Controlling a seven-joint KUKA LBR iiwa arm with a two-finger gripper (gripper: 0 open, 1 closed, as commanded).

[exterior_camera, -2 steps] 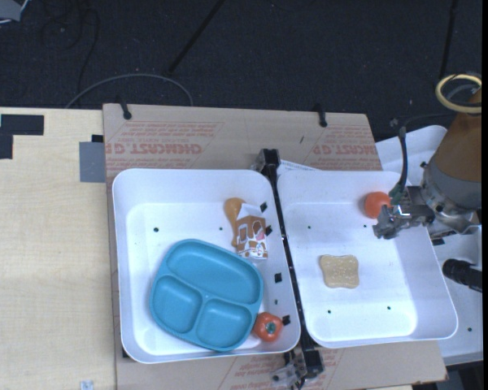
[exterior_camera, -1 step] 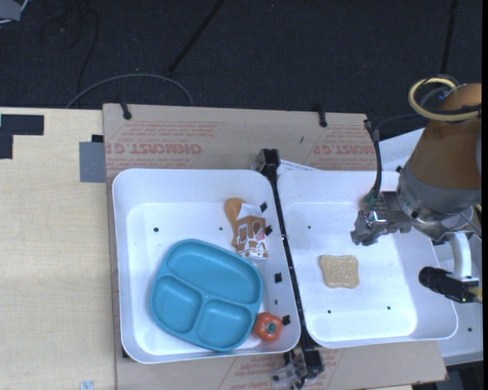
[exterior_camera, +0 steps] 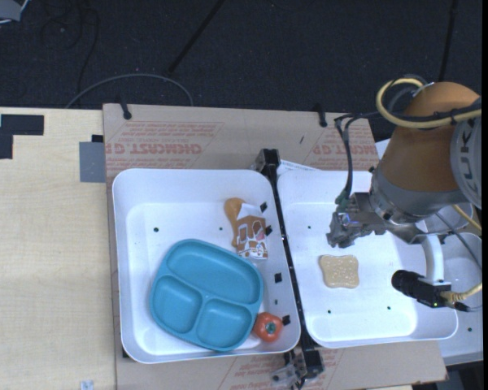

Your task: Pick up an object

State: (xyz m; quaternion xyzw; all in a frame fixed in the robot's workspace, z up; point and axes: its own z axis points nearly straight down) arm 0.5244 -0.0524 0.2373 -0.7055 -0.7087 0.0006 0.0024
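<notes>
End effector (exterior_camera: 342,232) hovers, seemingly just above toast slice (exterior_camera: 340,271), right bin (exterior_camera: 374,325).

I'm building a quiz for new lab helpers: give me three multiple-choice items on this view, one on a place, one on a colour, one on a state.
1. Where does the toast lie?
A. left bin
B. right bin
C. on the tray

2. What colour is the tray?
A. blue
B. red
C. yellow

3. How does the gripper stand to the toast?
A. gripping it
B. apart from it, just above it in the view
C. pressing it against the tomato

Key:
1 B, it rests on the right bin's floor.
2 A, the divided tray in the left bin is light blue.
3 B, white floor shows between them.
</notes>
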